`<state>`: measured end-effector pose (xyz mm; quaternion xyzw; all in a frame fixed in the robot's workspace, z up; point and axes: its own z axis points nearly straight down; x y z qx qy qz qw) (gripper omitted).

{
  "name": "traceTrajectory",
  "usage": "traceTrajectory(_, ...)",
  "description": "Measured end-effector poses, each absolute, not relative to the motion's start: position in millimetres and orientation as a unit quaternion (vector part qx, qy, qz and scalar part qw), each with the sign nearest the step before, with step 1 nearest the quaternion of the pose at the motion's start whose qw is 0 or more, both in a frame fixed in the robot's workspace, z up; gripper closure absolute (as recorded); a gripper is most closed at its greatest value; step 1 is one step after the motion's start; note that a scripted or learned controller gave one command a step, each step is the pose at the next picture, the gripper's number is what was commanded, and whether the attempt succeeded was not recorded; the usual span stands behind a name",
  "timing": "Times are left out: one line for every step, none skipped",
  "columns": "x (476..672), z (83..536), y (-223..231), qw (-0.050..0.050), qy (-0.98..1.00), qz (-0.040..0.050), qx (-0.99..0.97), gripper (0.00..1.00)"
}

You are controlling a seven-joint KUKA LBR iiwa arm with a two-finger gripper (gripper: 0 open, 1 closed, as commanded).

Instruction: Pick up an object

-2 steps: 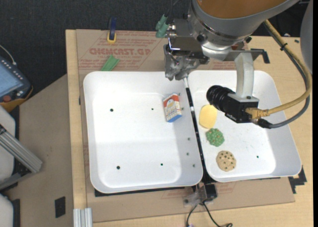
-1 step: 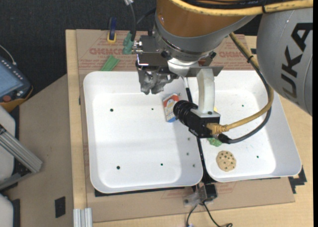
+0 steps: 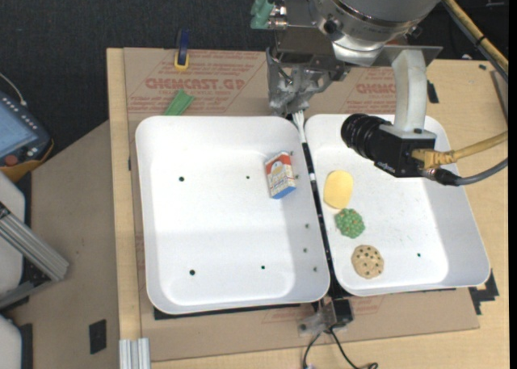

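Hanging over the far edge of the bins, the tool point(image 3: 291, 101) sits right above the seam where the two trays meet, its metal tip pointing down near the back rims; from where I stand its state is impossible to tell, and nothing shows in its grasp. Above it the grey arm point(image 3: 380, 4) with its orange band fills the top of the scene, and a black camera point(image 3: 380, 145) on a white bracket juts out over the back of the right bin point(image 3: 452, 230), with a tan cable trailing off to the right. Just below the tool, in the left bin point(image 3: 202, 222), a small carton point(image 3: 280, 175) in red, white and blue lies close to the right wall, well toward the back. Across the divider in the right bin, a yellow lemon-like piece point(image 3: 338, 188) lies near the left wall, a green broccoli floret point(image 3: 350, 223) just in front of it, and a chocolate-chip cookie point(image 3: 367, 262) nearer the front rim. Both bins rest on a brown cardboard sheet point(image 3: 210, 77) covering the table, where a green strip point(image 3: 178, 102) lies beyond the left bin.
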<state>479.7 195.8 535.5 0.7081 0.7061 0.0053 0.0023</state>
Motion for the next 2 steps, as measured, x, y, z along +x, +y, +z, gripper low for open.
traceTrajectory(479.1, 530, 198, 0.0, 0.707, 0.0, 0.707, 0.0)
traceTrajectory(479.6, 541, 198, 0.001, 0.708, 0.0018, 0.706, 1.0)
